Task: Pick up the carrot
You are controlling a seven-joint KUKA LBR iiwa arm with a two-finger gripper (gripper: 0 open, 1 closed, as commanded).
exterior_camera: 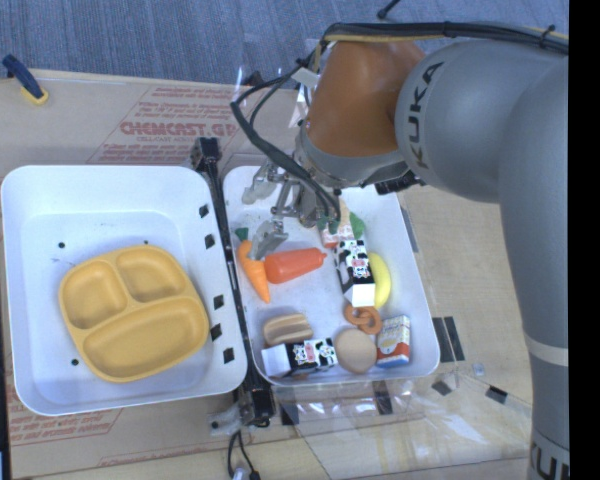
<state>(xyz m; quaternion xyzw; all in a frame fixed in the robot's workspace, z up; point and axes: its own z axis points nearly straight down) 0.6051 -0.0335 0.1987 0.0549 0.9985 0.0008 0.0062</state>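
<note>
Hovering above the right bin (pixel 420 298) is recorded the gripper (pixel 276 211), carried on a grey arm (pixel 480 118) with an orange band (pixel 355 93), its metal parts poised over the bin's far left quarter; whether the fingers are apart or together cannot be told from this angle. Listed beneath, against the bin's left wall, is the carrot (pixel 254 273), small and orange with a green top, lying lengthwise along that wall and not held. Just beside it a larger orange-red piece (pixel 294 265) is laid crosswise, touching or nearly touching the carrot. Also catalogued in the same bin: a banana (pixel 382 280), a pretzel (pixel 362 318), an egg (pixel 355 351), a hot dog bun (pixel 287 327), two cow-patterned cartons (pixel 355 266) (pixel 305 355) and a small red carton (pixel 394 340). In the left bin (pixel 40 208) a yellow divided plate (pixel 132 312) is noted. The grasp is judged not yet made; a descent close to the wall would be required, the crowding neighbour being a likely hindrance.
</note>
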